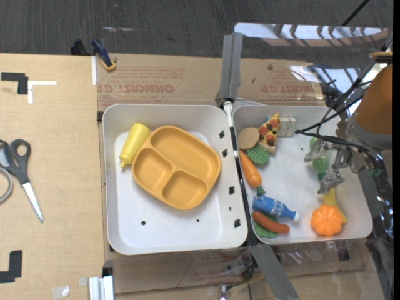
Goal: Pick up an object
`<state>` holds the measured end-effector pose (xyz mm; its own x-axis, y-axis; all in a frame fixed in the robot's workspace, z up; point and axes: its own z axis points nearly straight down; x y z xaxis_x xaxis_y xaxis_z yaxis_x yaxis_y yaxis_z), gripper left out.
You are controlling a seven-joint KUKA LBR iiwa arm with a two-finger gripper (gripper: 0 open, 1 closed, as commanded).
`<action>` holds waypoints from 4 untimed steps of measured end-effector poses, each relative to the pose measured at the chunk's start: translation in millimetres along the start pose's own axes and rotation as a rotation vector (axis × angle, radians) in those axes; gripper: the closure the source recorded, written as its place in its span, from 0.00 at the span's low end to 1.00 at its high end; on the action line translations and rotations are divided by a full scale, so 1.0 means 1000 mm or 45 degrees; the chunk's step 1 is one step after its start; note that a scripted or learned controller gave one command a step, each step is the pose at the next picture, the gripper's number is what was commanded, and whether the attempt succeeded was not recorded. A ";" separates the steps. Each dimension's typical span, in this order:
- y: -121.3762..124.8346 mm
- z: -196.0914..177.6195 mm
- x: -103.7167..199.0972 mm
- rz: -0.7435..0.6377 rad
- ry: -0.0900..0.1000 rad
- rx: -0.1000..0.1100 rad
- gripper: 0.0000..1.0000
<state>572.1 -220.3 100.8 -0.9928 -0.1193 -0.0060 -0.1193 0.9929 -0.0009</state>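
Observation:
My gripper (329,170) hangs low over the right side of the right bin (294,180), its metal parts just above a small green item (320,165) and a yellow piece (329,198). I cannot make out whether anything is held. An orange pumpkin-like toy (328,220) lies just in front of it. Further left in this bin lie a carrot (251,171), a blue bottle (275,208), a red sausage on a green piece (270,225), a pizza slice (270,132), a brown round piece (248,136) and a pale block (287,125).
The left bin (125,224) holds an orange divided plate (176,166) and a yellow bottle (133,144). Scissors (22,174) lie on the bench at the far left. Cables (331,114) run across the right bin's back corner.

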 end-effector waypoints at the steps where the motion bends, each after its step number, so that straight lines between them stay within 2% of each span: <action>1: 0.000 -0.009 -0.002 -0.002 -0.004 0.001 1.00; 2: 0.001 -0.009 -0.002 -0.002 -0.004 0.001 0.00; 3: 0.006 0.003 0.041 0.066 -0.029 0.009 0.00; 4: 0.008 -0.006 0.063 0.033 -0.074 0.026 0.00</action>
<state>508.2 -220.1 106.4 -0.9935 -0.0939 -0.0645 -0.0927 0.9955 -0.0208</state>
